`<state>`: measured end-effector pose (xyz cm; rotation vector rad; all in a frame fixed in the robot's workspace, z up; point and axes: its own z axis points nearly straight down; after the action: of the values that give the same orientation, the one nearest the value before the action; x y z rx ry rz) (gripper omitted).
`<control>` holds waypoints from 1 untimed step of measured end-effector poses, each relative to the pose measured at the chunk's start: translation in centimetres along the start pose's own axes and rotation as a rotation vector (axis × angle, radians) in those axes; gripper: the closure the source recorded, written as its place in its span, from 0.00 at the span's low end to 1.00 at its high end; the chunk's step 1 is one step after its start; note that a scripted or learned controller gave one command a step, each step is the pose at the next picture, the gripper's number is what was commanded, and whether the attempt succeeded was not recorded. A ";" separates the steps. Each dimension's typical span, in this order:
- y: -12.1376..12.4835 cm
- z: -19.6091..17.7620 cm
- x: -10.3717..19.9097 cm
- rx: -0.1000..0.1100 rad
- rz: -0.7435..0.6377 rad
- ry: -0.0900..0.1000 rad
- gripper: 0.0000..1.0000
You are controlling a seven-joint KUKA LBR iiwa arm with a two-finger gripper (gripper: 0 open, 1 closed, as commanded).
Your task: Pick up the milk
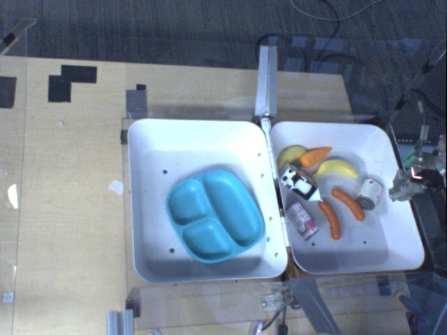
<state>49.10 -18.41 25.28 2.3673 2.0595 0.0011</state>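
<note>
The milk is a small white carton with black cow patches. It lies tilted near the left wall of the right bin, just below an orange carrot and a yellow fruit. My gripper is at the right bin's right rim, far to the right of the milk and apart from it. Nothing shows in its hold.
Also in the right bin are a banana, two sausages, a small silver can and a pinkish packet just below the milk. The left bin holds a blue divided plate.
</note>
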 end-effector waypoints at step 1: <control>-0.1 -12.0 -0.6 0.000 0.194 -0.001 1.00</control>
<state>48.91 -18.96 37.27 2.5549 1.8204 -0.0001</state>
